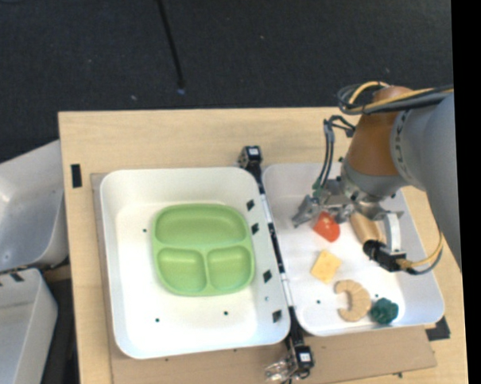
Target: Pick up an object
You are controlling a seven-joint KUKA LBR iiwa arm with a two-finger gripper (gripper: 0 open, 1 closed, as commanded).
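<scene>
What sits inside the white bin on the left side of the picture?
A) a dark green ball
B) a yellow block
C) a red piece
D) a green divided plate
D: the green divided plate lies in the left bin, while the yellow block, the dark green ball and the red piece all lie in the right bin.

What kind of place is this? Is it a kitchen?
Probably a robot test bench, not a kitchen: a grey arm with an orange band reaches over two shallow white bins on a wooden board, with a green divided plate and small toy-like pieces.
</scene>
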